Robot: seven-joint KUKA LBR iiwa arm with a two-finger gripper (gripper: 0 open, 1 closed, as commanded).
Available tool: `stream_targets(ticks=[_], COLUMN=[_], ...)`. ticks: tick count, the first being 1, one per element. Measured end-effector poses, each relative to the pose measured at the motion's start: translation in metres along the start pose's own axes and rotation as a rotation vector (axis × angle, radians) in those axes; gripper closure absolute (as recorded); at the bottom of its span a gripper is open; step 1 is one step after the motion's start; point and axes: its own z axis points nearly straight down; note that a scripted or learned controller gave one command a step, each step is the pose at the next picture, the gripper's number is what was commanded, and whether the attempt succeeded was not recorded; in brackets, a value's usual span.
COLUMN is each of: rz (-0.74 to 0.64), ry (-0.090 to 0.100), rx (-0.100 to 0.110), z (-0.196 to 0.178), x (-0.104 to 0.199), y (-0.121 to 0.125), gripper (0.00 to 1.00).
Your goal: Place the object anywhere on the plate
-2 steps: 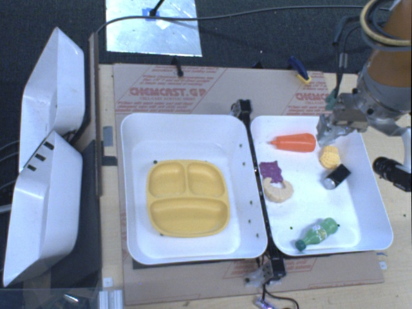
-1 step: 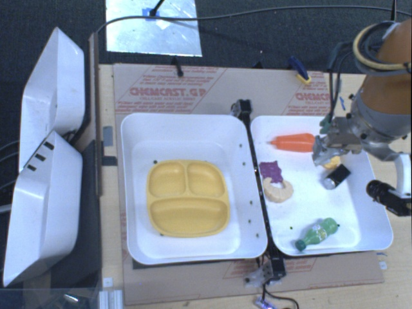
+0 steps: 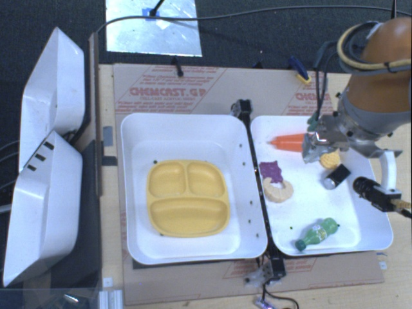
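Observation:
A yellow plate (image 3: 188,197) with three compartments lies in the left bin (image 3: 135,237), with nothing on it. My gripper (image 3: 314,148) hangs over the far part of the right bin (image 3: 373,237). It is at the thick right end of an orange carrot (image 3: 288,142), which lies flat pointing left. A small yellow piece (image 3: 330,160) sits just right of the gripper, partly under the wrist.
Also in the right bin are a purple piece (image 3: 271,170) touching a beige ring (image 3: 279,190), a small black and silver thing (image 3: 335,176), and a green bottle (image 3: 317,233) lying near the front. A black divider (image 3: 257,185) runs between the bins.

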Motion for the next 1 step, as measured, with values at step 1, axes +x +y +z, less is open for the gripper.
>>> stream_targets(ticks=[1], rz=[0.001], ry=[0.000], rx=[0.000], z=[0.0142], x=[0.0052], y=[0.0050], gripper=[1.00])
